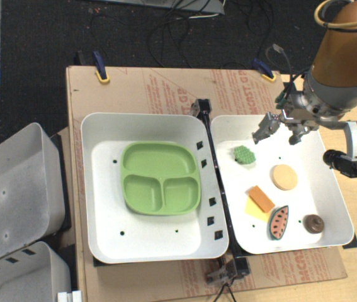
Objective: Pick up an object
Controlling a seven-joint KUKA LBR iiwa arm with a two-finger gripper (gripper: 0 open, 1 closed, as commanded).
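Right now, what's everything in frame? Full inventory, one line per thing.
white bins: 2, white, side by side on the bench
divided plate: 1, light green, three compartments, in the left bin
toy broccoli: 1, green, right bin, upper left part
round cracker: 1, tan, right bin, middle
orange block: 1, orange, right bin, lying on a yellow wedge
yellow wedge: 1, yellow, partly under the orange block
watermelon slice: 1, red with green rind, right bin, near front edge
doughnut: 1, brown, right bin, front right corner
clamps: 2, blue and yellow, on the board's far edge
arm: 1, grey with orange band, reaching in from the right
gripper: 1, dark grey, above the right bin's far edge, holding nothing
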